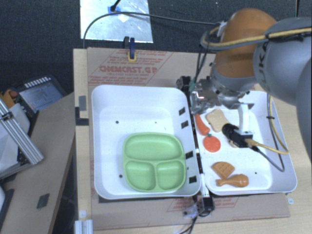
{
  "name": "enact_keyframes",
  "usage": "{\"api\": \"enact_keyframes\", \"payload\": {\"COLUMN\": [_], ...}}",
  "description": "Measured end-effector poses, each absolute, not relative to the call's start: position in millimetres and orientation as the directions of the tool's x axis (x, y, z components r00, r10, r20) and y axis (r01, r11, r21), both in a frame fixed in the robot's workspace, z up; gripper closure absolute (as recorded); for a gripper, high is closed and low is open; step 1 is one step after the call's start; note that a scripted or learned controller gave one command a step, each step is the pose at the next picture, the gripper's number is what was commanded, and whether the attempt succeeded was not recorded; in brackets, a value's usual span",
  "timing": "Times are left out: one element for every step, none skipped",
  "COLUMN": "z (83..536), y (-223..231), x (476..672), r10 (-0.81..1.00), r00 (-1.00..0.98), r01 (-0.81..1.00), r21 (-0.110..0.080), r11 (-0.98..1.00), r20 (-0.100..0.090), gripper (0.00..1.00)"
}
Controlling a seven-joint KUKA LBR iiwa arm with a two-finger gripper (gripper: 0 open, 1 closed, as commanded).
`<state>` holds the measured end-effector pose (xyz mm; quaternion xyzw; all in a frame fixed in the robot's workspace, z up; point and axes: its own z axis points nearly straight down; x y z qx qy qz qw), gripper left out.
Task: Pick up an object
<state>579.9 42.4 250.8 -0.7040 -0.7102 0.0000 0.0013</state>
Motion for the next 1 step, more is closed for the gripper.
{"api": "enact_keyframes", "payload": {"z": [235.6], "y": [100.0], "x": [563.9], "r10": [1.000], "r00": [-0.010], "r01": [1.000], "r21": [-0.001], "r11": [0.010], "r20": [0.003], "gripper": [1.00]}}
